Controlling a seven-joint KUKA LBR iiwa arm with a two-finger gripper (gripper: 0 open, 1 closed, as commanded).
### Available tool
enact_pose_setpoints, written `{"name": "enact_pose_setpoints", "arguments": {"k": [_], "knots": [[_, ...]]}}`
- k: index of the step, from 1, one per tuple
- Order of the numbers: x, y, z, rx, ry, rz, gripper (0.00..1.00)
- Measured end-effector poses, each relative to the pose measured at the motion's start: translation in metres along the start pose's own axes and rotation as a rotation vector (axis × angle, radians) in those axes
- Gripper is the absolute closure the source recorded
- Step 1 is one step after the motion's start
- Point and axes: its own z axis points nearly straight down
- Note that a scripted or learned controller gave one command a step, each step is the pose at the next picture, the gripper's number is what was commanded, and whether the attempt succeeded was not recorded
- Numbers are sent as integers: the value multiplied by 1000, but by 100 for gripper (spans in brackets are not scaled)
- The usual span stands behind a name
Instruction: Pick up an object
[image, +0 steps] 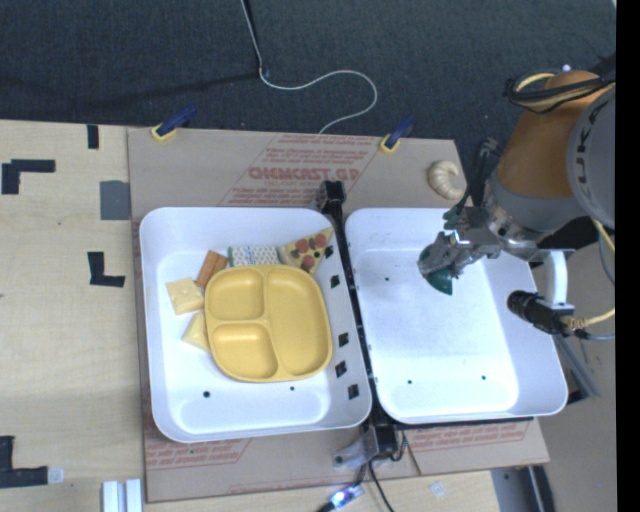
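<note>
- Nearest the camera, at the bottom: cardboard sheet (480, 440) under both bins, with a black clamp and cable (365, 462) at the join.
- Left bin (175, 400), white and shallow: holds a yellow divided plate (268, 322) lying flat near the middle.
- Tucked around the plate's left and far edges: pale cracker-like pieces (185, 295), an orange-brown piece (211, 266), and a patterned slice (308, 246) by the divider.
- Right bin (450, 385): bare white floor in the near half.
- Over the right bin's far right part: gripper (441, 268), pointing down and left, with a small dark teal object (442, 282) at its tip; fingers too blurred to judge how far apart, or whether gripping the object.
- Farther back: a beige lump (447, 178) on the cardboard, and a white cable (320, 85) on dark carpet.
</note>
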Motion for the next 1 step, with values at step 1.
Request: {"name": "enact_pose_setpoints", "arguments": {"k": [1], "knots": [[48,31,-9,-2,1,-5,100]]}}
